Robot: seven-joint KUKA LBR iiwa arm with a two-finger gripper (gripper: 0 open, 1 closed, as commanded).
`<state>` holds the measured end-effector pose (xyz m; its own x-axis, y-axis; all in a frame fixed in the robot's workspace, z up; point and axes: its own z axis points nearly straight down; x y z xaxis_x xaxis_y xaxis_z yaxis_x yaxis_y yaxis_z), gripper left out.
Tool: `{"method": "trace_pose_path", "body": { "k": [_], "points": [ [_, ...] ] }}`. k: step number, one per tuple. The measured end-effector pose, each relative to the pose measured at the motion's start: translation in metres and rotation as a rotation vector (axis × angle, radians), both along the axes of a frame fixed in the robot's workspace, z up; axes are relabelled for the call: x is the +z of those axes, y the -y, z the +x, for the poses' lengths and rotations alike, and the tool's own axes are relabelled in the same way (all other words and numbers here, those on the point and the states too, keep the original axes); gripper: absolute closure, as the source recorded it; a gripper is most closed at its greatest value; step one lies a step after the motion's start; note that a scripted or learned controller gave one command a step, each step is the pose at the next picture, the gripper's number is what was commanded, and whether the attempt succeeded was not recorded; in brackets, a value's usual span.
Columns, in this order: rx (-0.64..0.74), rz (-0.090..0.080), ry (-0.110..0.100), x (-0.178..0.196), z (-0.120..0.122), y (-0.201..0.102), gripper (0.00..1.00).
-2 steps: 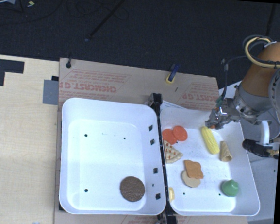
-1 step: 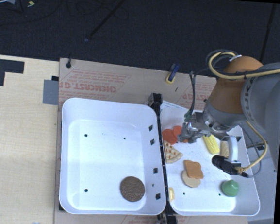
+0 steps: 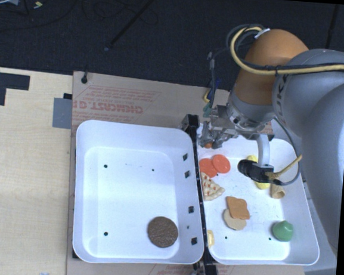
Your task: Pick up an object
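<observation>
My gripper hangs over the far left corner of the right bin, just above two orange-red discs. Nothing shows in its grasp. Nearer the front lie a waffle-patterned wedge, a slice of toast on a beige round piece, and a green ball. A yellow item and a small beige cup sit by the right side, partly behind a black fitting on the arm's cable. A brown round cookie lies in the left bin.
The grey arm with its orange band fills the upper right above the right bin. A black divider rail runs between the bins. A small pale yellow piece lies by the right bin's front left corner.
</observation>
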<state>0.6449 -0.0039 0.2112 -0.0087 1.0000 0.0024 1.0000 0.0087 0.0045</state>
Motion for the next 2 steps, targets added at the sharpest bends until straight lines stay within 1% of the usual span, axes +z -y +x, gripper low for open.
{"method": "trace_pose_path", "body": {
  "k": [1,2],
  "points": [
    [-0.01,-0.002,-0.012,-0.011,-0.053,0.01,1.0],
    [-0.011,-0.002,-0.012,-0.025,-0.077,0.0,1.0]
  ]
}}
